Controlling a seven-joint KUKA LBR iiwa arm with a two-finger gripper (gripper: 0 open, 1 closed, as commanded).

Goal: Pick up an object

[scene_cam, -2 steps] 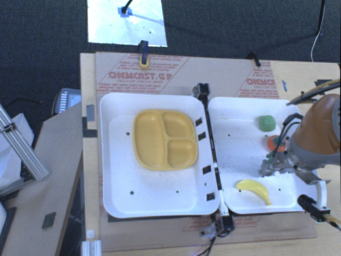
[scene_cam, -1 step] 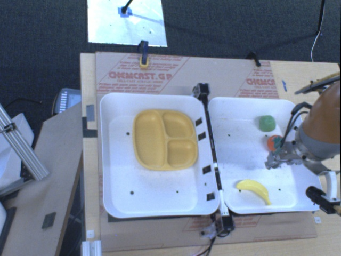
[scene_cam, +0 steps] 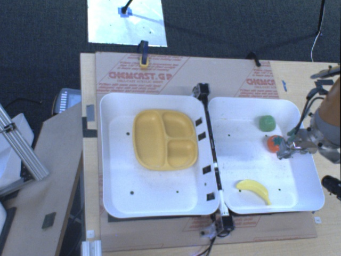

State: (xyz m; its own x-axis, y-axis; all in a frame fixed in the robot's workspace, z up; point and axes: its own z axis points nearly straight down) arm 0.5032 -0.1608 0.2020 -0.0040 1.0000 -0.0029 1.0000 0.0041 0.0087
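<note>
The right bin (scene_cam: 303, 196) holds three things: a green rounded object (scene_cam: 267, 122) near the back, a small orange ball-like object (scene_cam: 274, 142) with a teal patch below it, and a yellow banana (scene_cam: 254, 190) near the front. My gripper (scene_cam: 287, 147) reaches in from the right and sits low at the bin's right side. It is right beside the orange object, touching or nearly touching its right edge. Nothing is visibly lifted.
The left bin (scene_cam: 117, 196) bears a yellow divided plate (scene_cam: 164, 139) in its middle. A black divider strip (scene_cam: 209, 159) runs between the bins. Both rest on a cardboard sheet (scene_cam: 176, 73). A metal frame (scene_cam: 18, 148) stands at the far left.
</note>
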